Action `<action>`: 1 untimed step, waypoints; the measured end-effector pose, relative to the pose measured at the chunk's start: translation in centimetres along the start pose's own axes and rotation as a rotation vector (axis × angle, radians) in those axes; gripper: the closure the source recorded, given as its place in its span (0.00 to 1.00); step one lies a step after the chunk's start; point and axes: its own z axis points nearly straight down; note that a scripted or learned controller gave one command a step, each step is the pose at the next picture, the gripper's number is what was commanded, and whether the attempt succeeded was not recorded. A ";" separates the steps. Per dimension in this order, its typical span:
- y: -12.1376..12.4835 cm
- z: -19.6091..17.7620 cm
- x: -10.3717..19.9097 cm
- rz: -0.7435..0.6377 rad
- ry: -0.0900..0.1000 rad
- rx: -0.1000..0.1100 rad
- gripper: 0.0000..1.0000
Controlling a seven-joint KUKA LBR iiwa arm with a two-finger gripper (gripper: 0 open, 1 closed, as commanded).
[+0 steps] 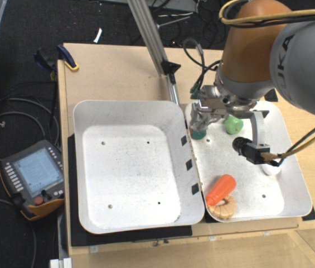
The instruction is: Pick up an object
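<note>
A tan biscuit (224, 207) and one orange carrot (221, 187) lie at the right bin's (291, 202) front edge. The gripper (198, 128) hangs by its left rim, fingers narrowly around a teal thing (197, 133). One green ball (233, 124) sits beside. The left bin (90, 116) offers open room.

2 white bins (85, 121), 1 carrot (221, 187), 1 green ball (233, 124).

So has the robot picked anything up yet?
Not that I can see. The gripper is down in the right bin, near a teal object by the bin's left wall. Whether it grips it is unclear. The green ball, orange carrot and tan pastry lie untouched. Lifting is left.
</note>
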 end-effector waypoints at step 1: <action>-1.0 0.8 4.5 0.001 -0.001 0.000 1.00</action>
